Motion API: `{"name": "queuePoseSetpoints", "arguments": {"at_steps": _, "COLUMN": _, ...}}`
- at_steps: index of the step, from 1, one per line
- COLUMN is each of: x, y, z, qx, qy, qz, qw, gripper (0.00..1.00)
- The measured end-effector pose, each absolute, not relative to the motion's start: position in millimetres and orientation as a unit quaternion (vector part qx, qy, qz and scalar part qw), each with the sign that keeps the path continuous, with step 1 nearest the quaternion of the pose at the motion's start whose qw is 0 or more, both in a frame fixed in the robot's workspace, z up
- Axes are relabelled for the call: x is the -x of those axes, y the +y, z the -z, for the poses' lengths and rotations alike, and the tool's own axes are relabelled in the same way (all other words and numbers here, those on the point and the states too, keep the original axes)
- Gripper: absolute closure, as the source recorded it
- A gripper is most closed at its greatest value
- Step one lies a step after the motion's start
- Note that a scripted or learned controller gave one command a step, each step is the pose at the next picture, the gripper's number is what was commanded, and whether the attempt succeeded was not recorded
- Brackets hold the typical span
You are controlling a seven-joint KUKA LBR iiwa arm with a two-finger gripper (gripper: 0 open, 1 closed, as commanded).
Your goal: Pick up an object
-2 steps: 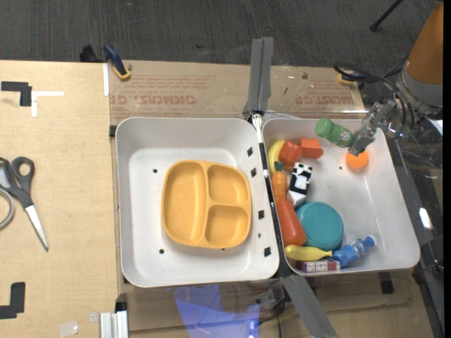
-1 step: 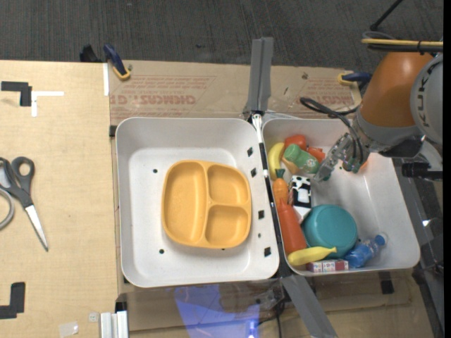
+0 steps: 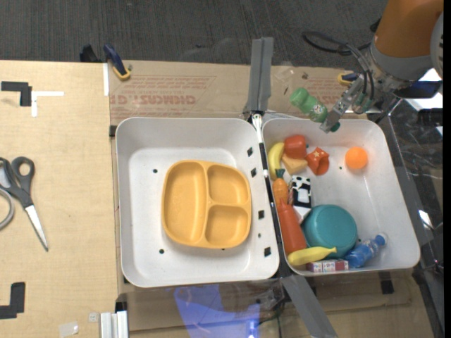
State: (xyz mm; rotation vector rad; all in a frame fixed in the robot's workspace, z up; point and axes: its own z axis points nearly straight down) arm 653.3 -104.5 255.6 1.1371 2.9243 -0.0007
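A green object (image 3: 308,102) hangs at the tip of the hand (image 3: 332,120), above the far rim of the right bin (image 3: 394,189), near that bin's far-left corner. It seems to be pinched by one end between the fingers, which look closed on it, though the contact is small and partly blurred.

The risk, as I judge it, is a slip: a grip on one end lets the object swing or twist out, and it would then drop on the rim or onto the cardboard strip (image 3: 183,90) at the far edge of the surface, outside both bins.

Below in the right bin, an orange ball (image 3: 356,158) lies near the far-right corner. Red and yellow toy food (image 3: 299,153) crowds the left wall, and a teal bowl (image 3: 331,229) sits toward the near edge with a yellow banana (image 3: 312,255) and a blue bottle (image 3: 366,251) along the near wall. A fall here could scatter that pile.

The left bin (image 3: 134,189) carries a yellow divided plate (image 3: 207,204) at its middle. Scissors (image 3: 21,196) lie at the surface's left edge.
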Motion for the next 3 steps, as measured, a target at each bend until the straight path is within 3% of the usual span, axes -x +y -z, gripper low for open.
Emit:
{"name": "queuePoseSetpoints", "arguments": {"at_steps": 1, "x": -635.7, "y": -69, "z": -251, "qx": -0.395, "qy": 0.919, "qz": 0.0005, "qw": 0.000, "gripper": 1.00}}
{"name": "queuePoseSetpoints", "arguments": {"at_steps": 2, "x": -587.7, "y": -12, "z": -266, "qx": -0.435, "qy": 0.900, "qz": 0.0004, "qw": 0.000, "gripper": 1.00}}
{"name": "queuePoseSetpoints", "arguments": {"at_steps": 3, "x": -530.8, "y": 0, "z": -244, "qx": -0.587, "qy": 0.809, "qz": 0.0014, "qw": -0.001, "gripper": 1.00}}
